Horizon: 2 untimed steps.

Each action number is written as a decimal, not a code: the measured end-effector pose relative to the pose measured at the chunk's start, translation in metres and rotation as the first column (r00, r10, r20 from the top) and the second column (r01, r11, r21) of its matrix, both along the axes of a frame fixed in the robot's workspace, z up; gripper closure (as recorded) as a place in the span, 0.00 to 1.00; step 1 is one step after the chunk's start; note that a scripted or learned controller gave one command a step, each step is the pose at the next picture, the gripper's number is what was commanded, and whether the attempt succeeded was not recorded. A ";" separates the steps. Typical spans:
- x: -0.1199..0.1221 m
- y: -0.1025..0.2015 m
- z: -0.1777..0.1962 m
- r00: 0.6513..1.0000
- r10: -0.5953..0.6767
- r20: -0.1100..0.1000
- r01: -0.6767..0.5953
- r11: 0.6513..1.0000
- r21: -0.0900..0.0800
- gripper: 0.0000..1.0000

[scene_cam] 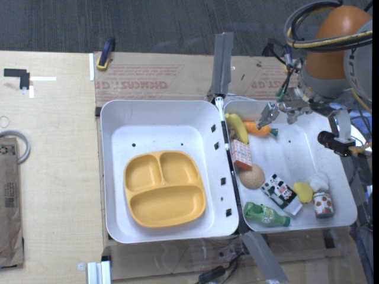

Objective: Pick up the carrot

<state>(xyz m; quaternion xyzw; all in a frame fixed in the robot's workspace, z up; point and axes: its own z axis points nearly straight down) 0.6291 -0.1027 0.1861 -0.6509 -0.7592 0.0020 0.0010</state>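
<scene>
Near the right bin's (340, 176) far-left corner, the carrot (258, 128) is flanked by the open, empty gripper (280, 113).

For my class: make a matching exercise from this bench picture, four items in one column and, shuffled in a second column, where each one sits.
Items:
1. carrot
2. yellow divided plate
3. green bottle
4. banana

Places:
A. near front edge of the right bin
B. in the left bin
C. far end of right bin, just below the gripper
D. against the right bin's left wall, beside the carrot

Pairs: 1-C, 2-B, 3-A, 4-D
</scene>
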 end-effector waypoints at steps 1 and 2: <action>0.027 -0.012 -0.080 0.998 -0.064 0.001 0.064 0.998 0.000 0.00; 0.030 -0.004 -0.034 0.929 -0.371 0.002 0.371 0.929 -0.001 0.00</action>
